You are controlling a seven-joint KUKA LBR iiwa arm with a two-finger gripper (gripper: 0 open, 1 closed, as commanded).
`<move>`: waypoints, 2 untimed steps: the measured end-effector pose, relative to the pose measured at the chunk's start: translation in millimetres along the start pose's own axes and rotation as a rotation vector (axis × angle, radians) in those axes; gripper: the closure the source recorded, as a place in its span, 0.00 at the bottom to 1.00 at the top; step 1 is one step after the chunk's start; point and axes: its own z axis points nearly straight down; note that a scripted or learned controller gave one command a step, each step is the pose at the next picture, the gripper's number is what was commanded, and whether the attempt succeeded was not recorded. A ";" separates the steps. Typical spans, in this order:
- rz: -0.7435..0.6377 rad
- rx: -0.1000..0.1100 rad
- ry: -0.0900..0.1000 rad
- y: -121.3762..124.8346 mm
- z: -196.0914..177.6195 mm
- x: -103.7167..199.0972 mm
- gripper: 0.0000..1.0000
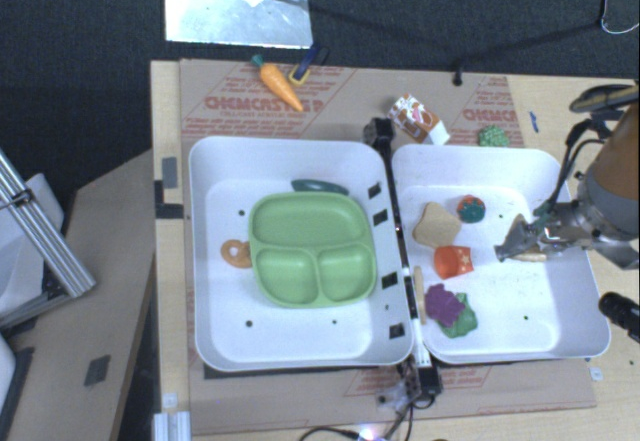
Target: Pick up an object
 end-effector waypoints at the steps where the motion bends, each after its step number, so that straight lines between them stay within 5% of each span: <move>1: -0.005 0.002 0.002 44.2 -6.1 44.6 1.00; 2: -0.005 0.002 0.003 91.7 -15.4 80.5 1.00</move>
